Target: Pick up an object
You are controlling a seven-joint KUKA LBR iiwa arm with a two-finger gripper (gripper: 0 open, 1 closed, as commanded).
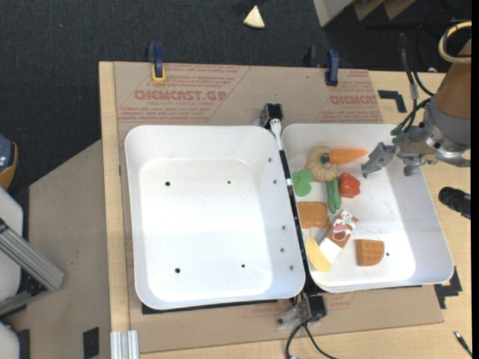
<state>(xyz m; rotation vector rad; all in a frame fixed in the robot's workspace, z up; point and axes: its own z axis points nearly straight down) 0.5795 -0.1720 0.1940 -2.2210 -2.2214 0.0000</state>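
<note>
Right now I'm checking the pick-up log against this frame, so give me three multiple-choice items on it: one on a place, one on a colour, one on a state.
1. Which shallow white bin holds the toy foods?
A. The left bin
B. The right bin
C. Both bins

2. What colour is the long tapered carrot toy at the far end of the pile?
A. Orange
B. Blue
C. White

3. What is between the fingers of the arm's hand?
A. The carrot toy
B. The waffle square
C. Nothing

Answers:
1. B: the toys all lie in the right bin, none in the left bin.
2. A: the carrot toy is plainly orange.
3. C: the hand hangs over the right bin's far right part, apart from the pile, with no toy between its fingers.
</note>
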